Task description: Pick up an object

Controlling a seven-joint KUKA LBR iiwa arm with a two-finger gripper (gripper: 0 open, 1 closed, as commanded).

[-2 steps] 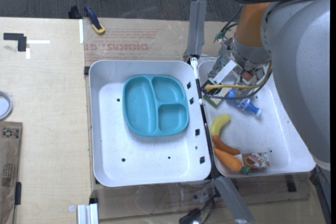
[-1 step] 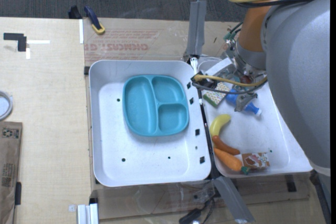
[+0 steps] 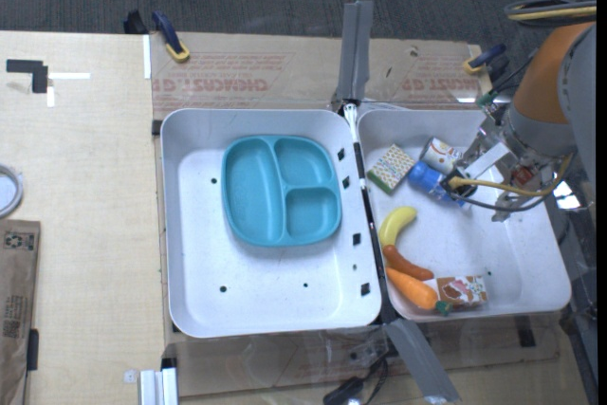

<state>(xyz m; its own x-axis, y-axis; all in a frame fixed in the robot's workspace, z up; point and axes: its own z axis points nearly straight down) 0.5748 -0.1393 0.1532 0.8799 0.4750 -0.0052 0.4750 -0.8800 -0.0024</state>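
While the arm reaches in from the right edge of the overhead camera view, its gripper (image 3: 462, 177) hangs low over the right bin (image 3: 531, 270), at that bin's upper middle. Whether the gripper is open or closed cannot be told from here; cables and dark parts blur its tip.

Taking the right bin as the landmark: a blue can (image 3: 432, 179) lies at its upper middle, touching or just under the gripper's tip. A small white cup (image 3: 439, 151) sits just behind the can, toward the bin's far wall. A green checkered box (image 3: 390, 168) lies to the can's left, near the divider. A banana (image 3: 397, 224) rests at the bin's centre-left. A carrot (image 3: 410, 264) and an orange fruit (image 3: 413, 291) lie near the front-left corner, with a snack packet (image 3: 463, 291) beside them along the front wall.

Left of that bin stands a second bin (image 3: 190, 232) holding a blue divided plate (image 3: 282, 190).

Judged from this, the can seems the likely target. A good grasp would straddle its round body squarely, clear of the cup, so it does not roll away.
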